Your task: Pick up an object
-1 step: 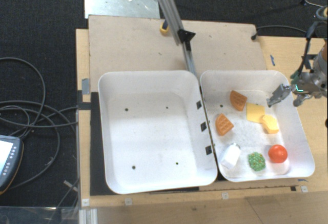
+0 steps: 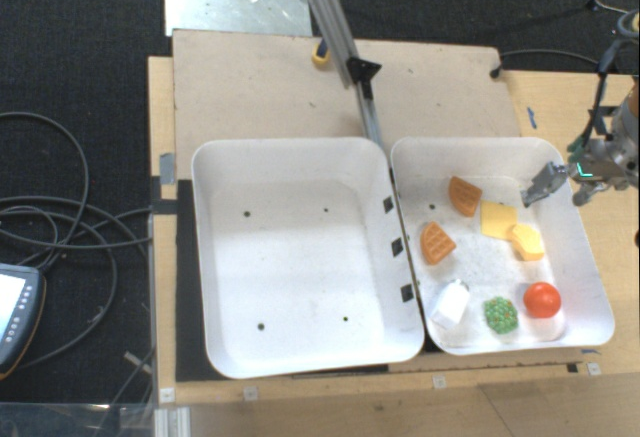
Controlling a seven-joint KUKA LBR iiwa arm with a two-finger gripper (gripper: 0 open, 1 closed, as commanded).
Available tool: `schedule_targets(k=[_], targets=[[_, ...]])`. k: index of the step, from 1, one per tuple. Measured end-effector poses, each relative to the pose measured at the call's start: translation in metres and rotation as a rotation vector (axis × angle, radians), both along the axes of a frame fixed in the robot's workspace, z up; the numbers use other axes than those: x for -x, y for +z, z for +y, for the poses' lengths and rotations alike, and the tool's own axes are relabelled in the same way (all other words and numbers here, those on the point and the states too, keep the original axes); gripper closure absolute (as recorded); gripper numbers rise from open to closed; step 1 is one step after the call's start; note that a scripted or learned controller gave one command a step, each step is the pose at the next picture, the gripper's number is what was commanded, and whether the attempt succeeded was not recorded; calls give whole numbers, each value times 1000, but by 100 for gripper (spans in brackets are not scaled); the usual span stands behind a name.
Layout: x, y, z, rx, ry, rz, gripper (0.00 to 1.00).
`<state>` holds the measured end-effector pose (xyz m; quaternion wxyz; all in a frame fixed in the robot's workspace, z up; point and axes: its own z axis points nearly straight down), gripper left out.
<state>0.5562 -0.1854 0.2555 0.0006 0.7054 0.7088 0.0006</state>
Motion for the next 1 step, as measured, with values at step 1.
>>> schedule_targets(k=[1], targets=[[-8, -59, 2, -1, -2, 5, 0]])
